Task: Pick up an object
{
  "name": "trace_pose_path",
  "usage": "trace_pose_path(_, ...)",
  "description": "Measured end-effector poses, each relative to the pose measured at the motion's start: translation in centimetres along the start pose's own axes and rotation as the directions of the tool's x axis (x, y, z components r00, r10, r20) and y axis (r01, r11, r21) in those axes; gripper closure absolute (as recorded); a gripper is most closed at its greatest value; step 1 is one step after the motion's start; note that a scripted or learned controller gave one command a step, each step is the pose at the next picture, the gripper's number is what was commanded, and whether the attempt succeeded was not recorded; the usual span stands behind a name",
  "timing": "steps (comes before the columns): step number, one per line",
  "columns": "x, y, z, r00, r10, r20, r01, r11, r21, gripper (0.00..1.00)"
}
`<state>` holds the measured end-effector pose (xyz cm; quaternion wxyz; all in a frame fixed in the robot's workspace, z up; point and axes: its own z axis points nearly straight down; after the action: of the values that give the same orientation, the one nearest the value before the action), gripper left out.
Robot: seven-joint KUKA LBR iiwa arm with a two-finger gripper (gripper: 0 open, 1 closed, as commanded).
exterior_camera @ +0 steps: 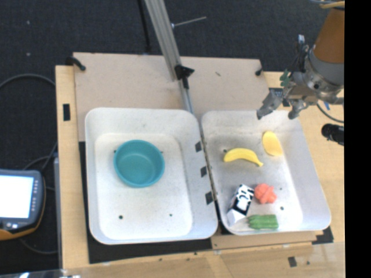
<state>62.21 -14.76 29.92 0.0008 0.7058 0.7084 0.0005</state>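
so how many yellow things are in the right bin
2. A banana lies near the middle of the right bin. A lemon-like yellow piece sits just right of it and further back, closest to the open gripper.

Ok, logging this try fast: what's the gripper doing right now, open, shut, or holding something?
Gripper: open, holding nothing, poised over the far edge of the right shallow white bin, above the yellow lemon-shaped toy.

One fixed camera looks down aslant on both bins [93,172].
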Motion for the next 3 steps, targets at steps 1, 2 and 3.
trace_pose_path(1,0.0,0.0,0.0,1.000,0.000,0.000,0.000,1.000,0.000,0.00)
trace_pose_path(2,-0.4,0.0,4.2,1.000,0.005,0.003,-0.005,1.000,0.004,0.00)
trace_pose_path(3,-1.5,-0.5,9.2,1.000,0.005,0.002,-0.005,1.000,0.006,0.00)
